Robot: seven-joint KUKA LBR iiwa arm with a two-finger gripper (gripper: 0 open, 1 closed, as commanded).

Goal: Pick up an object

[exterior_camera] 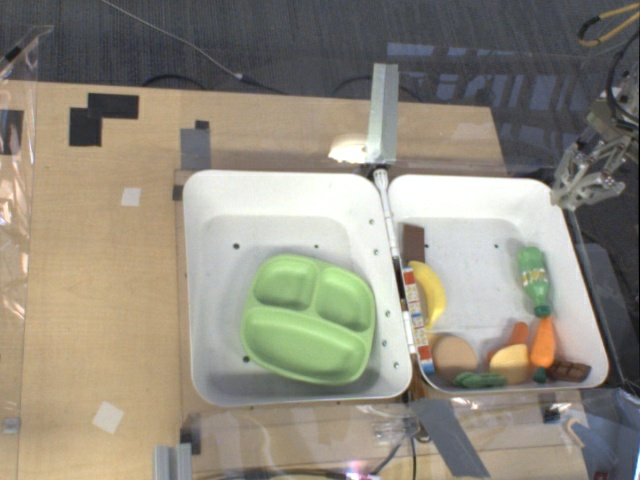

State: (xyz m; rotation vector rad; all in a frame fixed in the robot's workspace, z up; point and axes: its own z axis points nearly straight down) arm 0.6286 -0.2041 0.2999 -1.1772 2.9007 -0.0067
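Two shallow white bins are seen side by side on a wooden bench (pixel 100 298). In the left bin (pixel 215 268) a green divided plate (pixel 308 318) is lying flat, toward the front part of the bin. It has three compartments, and nothing is seen in them.

In the right bin (pixel 470 218) several small toy foods are gathered along the left wall and the front wall. A yellow banana (pixel 430 290) is placed near the left wall, just beside a narrow striped packet (pixel 410 303) that stands against this wall. A small brown bar (pixel 413 238) is found behind the banana. Near the front, a brown egg-shaped item (pixel 454 354) is lying, and a green pod (pixel 480 379) is touching its front side. To the right of it a pale yellow piece (pixel 510 361) is seen, then an orange carrot (pixel 542 341) and a dark brown chocolate piece (pixel 570 372) at the front right corner. A green bottle (pixel 533 276) is lying close to the right wall, just behind the carrot.

The gripper (pixel 585 183) is found at the right edge, above the back right corner of the right bin and well apart from all the objects. Its metal fingers are pointed down toward the left. They appear spread apart, and nothing is held between them.
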